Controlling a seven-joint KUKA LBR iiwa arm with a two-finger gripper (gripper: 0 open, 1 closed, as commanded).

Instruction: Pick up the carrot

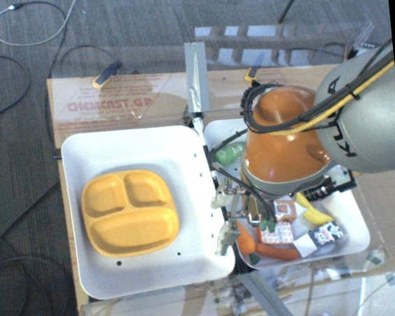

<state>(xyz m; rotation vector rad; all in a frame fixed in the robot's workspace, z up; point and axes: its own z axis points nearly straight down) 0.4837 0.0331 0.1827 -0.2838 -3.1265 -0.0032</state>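
The carrot (pixel 245 241) is a short orange piece lying at the front left of the right bin (pixel 357 241). My gripper (pixel 224 221) hangs low over that bin's left wall, below the arm's orange band (pixel 283 138). Its two pale fingers (pixel 224 242) stand apart, one towards the back and one towards the front, with nothing between them, so it is open. The front finger is just left of the carrot, close to it or touching; I cannot tell which. The arm hides much of the right bin.
A yellow divided plate (pixel 128 211) lies in the left bin (pixel 98 280). In the right bin lie a longer orange-red item (pixel 278 253), a red-and-white packet (pixel 279 231), a yellow banana (pixel 314 213), a black-and-white item (pixel 326 234) and a green item (pixel 228 154).
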